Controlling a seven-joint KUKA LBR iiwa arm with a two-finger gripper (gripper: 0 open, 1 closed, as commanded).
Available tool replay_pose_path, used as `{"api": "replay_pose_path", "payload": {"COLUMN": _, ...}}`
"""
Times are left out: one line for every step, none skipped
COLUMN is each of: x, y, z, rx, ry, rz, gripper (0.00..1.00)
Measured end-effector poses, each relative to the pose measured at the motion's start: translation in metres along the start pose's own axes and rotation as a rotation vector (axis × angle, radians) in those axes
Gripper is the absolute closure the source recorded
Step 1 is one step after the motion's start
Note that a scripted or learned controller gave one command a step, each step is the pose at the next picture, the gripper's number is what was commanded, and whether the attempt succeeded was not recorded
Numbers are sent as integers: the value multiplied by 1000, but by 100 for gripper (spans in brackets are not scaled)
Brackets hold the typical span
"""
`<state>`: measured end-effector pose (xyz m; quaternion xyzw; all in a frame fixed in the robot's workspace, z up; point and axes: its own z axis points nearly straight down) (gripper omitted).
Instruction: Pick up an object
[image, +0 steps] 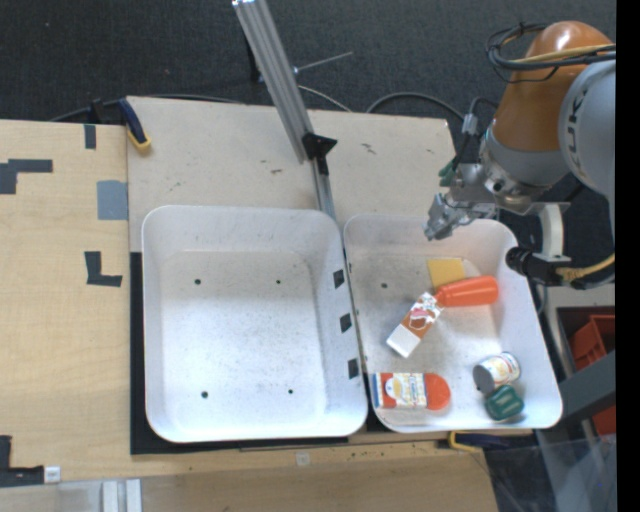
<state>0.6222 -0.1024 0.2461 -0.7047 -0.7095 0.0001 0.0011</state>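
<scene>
The right bin (375, 250) holds several objects. A yellow block (446, 271) lies near its back, with an orange carrot-like piece (467, 292) just in front of it. A small white and red bottle (415, 324) lies tilted at the middle. Near the front lie a flat orange and white packet (410, 391), a small silver can (496, 371) and a green piece (505, 403). My gripper (441, 224) hangs above the back edge of the right bin, behind the yellow block, with nothing visible in it.
The left bin (240, 320) sits beside the right one on the wooden bench. A slanted metal rail (285, 95) runs from the top down to the gap between the bins. Cables lie behind the bins.
</scene>
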Motion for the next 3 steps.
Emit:
{"api": "replay_pose_path", "payload": {"x": 61, "y": -7, "z": -3, "rx": 1, "ry": 0, "rz": -1, "gripper": 100}}
{"api": "replay_pose_path", "payload": {"x": 111, "y": -18, "z": 16, "rx": 3, "ry": -1, "rz": 1, "gripper": 100}}
{"api": "replay_pose_path", "payload": {"x": 160, "y": -29, "z": 8, "rx": 1, "ry": 0, "rz": 0, "gripper": 100}}
